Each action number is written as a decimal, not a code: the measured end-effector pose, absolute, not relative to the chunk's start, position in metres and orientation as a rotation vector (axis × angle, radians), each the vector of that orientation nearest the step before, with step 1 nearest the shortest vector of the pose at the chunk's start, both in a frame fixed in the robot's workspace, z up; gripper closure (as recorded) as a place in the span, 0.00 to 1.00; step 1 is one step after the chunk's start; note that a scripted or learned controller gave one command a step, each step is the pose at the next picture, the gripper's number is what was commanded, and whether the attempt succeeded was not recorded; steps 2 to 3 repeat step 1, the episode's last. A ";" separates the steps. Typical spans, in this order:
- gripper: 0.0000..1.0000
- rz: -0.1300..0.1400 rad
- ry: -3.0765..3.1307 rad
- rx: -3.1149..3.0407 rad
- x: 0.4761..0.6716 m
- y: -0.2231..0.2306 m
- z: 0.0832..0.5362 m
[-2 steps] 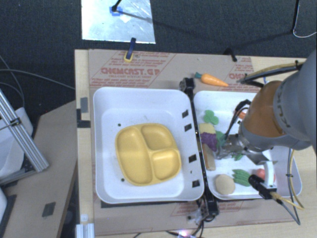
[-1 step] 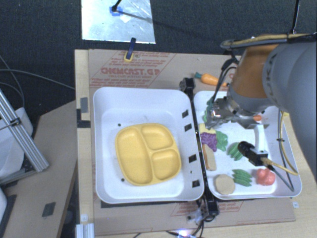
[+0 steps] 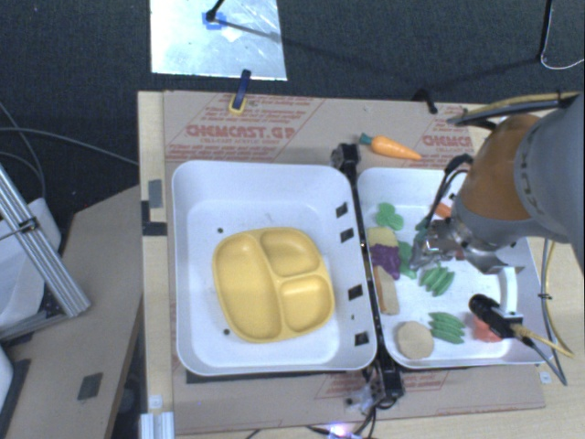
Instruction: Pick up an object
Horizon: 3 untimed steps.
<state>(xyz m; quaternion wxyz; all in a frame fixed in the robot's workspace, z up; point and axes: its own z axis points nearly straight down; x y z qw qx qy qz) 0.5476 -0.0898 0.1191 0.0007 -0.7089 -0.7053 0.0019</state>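
Arm down low in the right bin (image 3: 521, 359), gripper (image 3: 422, 251) in among the toy food

It sits just beside the purple piece (image 3: 387, 259) and above a green pea pod (image 3: 437, 280); whether the fingers are open or closed, I cannot tell, and nothing shows held. A second pea pod (image 3: 447, 326) and a tan round piece (image 3: 414, 339) lie nearer the front; a yellow divided plate (image 3: 272, 283) rests in the left bin (image 3: 196, 245), a carrot (image 3: 390, 146) out on the cardboard (image 3: 302, 126)

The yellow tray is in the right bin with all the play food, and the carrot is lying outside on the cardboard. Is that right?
Not quite. The yellow tray is in the left bin, by itself. The play food is in the right bin. The carrot does lie outside on the cardboard. The camera view shows it.
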 end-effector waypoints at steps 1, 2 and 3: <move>0.00 0.000 -2.225 -2.218 0.549 -0.085 0.122; 0.00 0.000 -2.225 -2.218 0.549 -0.085 0.122; 0.00 0.000 -2.225 -2.218 0.549 -0.085 0.122</move>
